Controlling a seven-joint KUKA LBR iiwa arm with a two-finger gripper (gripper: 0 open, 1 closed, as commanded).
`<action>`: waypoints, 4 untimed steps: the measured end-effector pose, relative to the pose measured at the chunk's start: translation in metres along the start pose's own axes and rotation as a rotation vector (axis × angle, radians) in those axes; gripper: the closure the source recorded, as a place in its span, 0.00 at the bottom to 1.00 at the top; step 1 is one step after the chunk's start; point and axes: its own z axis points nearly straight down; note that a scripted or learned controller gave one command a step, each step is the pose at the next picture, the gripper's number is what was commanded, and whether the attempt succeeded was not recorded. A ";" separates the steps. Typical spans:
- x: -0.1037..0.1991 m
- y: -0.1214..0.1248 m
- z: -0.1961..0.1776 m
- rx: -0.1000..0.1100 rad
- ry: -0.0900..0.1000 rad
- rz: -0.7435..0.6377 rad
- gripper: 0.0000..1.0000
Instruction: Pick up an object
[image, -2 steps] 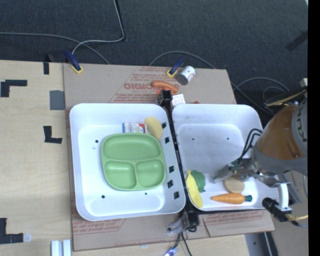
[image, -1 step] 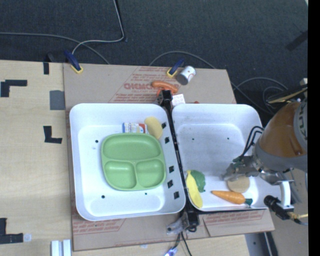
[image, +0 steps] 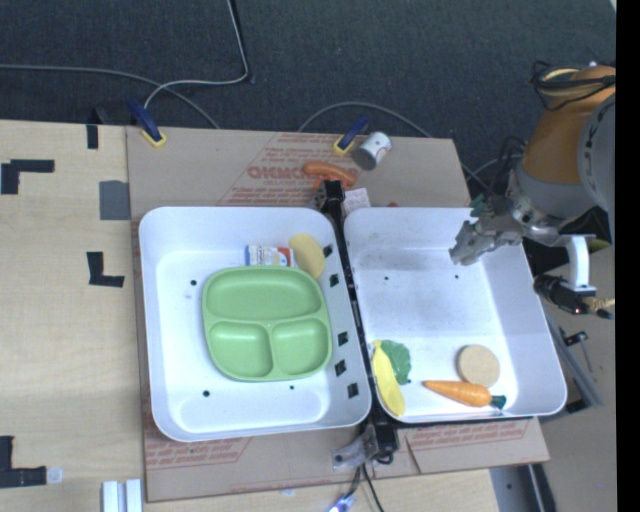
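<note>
In the right bin (image: 520, 330), near its front wall, a carrot (image: 458, 392) lies almost flat across the bin, its long axis running left to right with a slight tilt; the pointed orange tip faces left and the small green top faces right, close to the bin's near right corner. Just behind it sits a round tan biscuit-like disc (image: 479, 364), close to the carrot. To the left, against the dividing wall, a yellow banana (image: 388, 384) lies with its length running near to far, and a green leafy piece (image: 397, 359) sits just beside its far end.

The left bin (image: 165, 300) holds a green divided plate (image: 267, 322) with three compartments. At its far edge are a small red, white and blue carton (image: 268, 256) and a pale yellow lemon-like piece (image: 308, 254) just to the right.

The arm (image: 570, 140) reaches in from the right, its orange band high at the far right. The gripper (image: 472, 243) hangs over the far right part of the right bin, well apart from the carrot and the disc, angled down and to the left. The jaws look dark and bunched, and I cannot tell whether they are spread or pressed together.

Beyond the bins, on the cardboard (image: 200, 170) covering the counter (image: 60, 300), lie an orange sausage-shaped thing (image: 330, 171) and a small grey cylinder (image: 372, 150).
</note>
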 end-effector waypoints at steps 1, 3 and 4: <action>0.062 -0.036 -0.060 0.002 0.002 -0.001 1.00; 0.109 -0.004 -0.053 0.004 0.000 0.002 1.00; 0.109 -0.004 -0.053 0.004 0.000 0.002 0.00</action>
